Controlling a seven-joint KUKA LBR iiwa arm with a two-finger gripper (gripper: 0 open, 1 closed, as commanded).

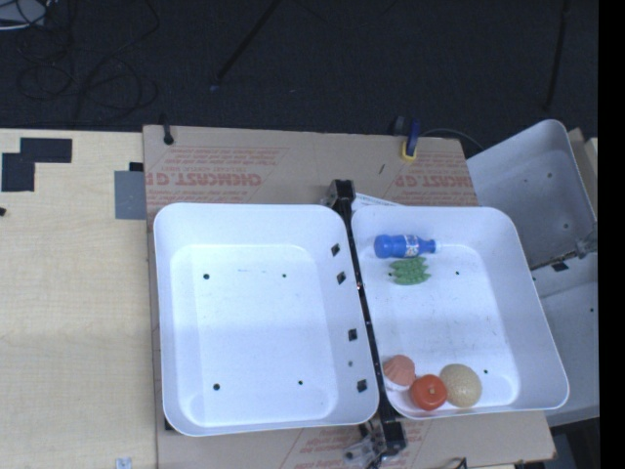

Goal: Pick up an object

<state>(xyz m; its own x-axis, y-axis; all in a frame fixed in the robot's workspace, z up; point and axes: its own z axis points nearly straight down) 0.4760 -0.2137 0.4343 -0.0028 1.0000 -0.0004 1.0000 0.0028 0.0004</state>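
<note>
The right bin (pixel 518 262) holds several small objects. A blue bottle (pixel 402 246) with a white cap lies on its side near the bin's far wall. Just in front of it rests a small green leafy piece (pixel 410 273). At the near edge sit three round things close together: a pale pink one (pixel 398 369), a red tomato-like one (pixel 428 392) and a beige ball (pixel 461 384). The red one touches both neighbours.
The left bin (pixel 176 252) lies beside the right one, with a black divider bar (pixel 357 301) between them. Both rest on a cardboard sheet (pixel 244 169). A grey metal plate (pixel 542 179) stands at the right. A blue-and-yellow clamp (pixel 411 138) sits at the cardboard's far edge.
</note>
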